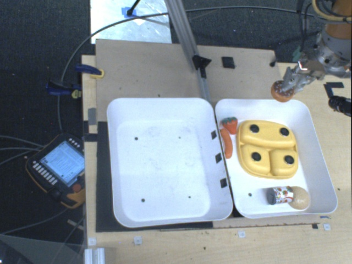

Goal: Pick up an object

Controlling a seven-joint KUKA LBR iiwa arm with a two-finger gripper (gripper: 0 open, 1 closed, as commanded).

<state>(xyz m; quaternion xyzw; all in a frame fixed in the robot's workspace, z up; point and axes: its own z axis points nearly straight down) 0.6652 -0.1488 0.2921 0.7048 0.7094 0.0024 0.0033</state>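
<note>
Clamped on a small round orange object point(282, 92), my fingers point(290, 82) hang above the far rim of the right bin point(318, 130), the piece showing between and just under their tips, though at this slant I cannot tell exactly what it is or how much of it they cover. My gripper point(286, 88) sits at the end of the grey arm point(330, 48), which enters from the upper right and is cut off by the frame edge, its orange band partly out of view. Below, in the right bin, a yellow tray-like object point(268, 148) with four dark spots lies near the middle; a carrot point(227, 136) with a green top rests along the left wall, just beside it. Near the front wall, a small can point(280, 195) lies on its side, its label too small to read, touching a pale round object point(300, 198) I cannot identify. The left bin point(159, 158) sits touching the right one along their shared edge. A metal pole point(184, 29) crosses the bench point(242, 73) from the top of the frame, its upper end cut off. Off the bench to the left, a handheld pendant point(59, 166) with a lit screen lies on the dark floor.
</note>
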